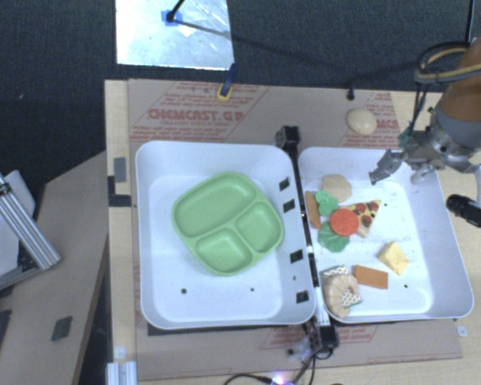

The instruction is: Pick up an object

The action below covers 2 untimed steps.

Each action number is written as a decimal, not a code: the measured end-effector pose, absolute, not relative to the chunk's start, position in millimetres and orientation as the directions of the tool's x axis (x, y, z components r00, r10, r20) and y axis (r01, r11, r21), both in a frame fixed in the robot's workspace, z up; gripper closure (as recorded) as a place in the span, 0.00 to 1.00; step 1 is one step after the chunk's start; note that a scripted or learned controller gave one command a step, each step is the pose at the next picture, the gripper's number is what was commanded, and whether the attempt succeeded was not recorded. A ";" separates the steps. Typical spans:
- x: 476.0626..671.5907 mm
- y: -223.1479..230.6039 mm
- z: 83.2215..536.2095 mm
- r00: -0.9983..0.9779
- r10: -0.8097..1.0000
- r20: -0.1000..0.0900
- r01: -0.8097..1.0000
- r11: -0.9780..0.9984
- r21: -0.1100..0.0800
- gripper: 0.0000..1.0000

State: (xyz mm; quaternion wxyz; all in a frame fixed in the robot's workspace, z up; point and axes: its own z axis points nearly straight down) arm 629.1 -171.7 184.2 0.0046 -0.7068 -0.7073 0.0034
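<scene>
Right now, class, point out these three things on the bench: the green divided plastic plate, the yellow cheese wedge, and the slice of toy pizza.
green divided plastic plate [227, 222], camera view, on the ridge between its compartments.
yellow cheese wedge [394, 257], camera view, on its top face.
slice of toy pizza [365, 212], camera view, on its topping.

Even, diffuse overhead illumination; both white bins [385, 303] appear bright without losing detail. A foil sheet [174, 24] at upper left shows patchy glare. Shadows beneath the green tray [227, 222] are soft and short. Focus is slightly soft throughout, with mild graininess across the dark floor [48, 70].
</scene>
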 end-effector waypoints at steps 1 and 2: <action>632.2 -171.4 192.5 -0.003 1.000 -0.001 1.000 0.003 0.002 0.00; 627.4 -174.7 131.4 -0.001 1.000 0.000 1.000 0.001 -0.003 0.00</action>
